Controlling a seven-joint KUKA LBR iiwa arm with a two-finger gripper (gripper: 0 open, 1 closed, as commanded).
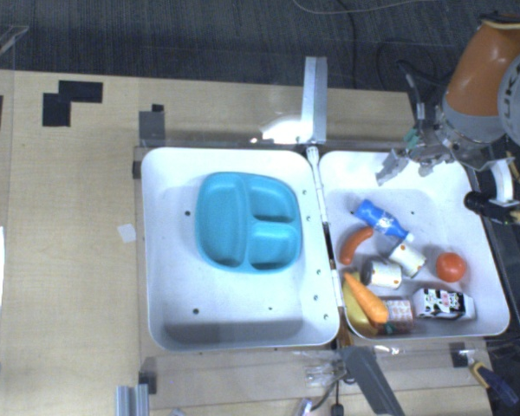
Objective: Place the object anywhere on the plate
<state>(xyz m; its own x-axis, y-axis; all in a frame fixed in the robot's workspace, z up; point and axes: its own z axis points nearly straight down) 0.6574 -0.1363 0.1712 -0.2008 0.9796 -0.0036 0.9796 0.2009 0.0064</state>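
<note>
A light blue plate [247, 219] with three compartments lies in the left bin [169, 310]. The right bin [485, 315] holds several small items: a blue and white packet [380, 218], a red sausage-shaped piece [355, 243], an orange-red tomato [451, 266], a carrot [367, 297] and a black and white carton [443, 302]. My gripper [409, 165] hangs open over the far edge of the right bin, above and behind the packet, with nothing between its fingers.
Two small white cups [406, 256] [385, 274] sit mid-bin, with a banana [355, 312] and a brown item [399, 312] at the near wall. A metal post [315, 102] stands behind the divide between the bins. A cable [355, 24] runs across the dark floor.
</note>
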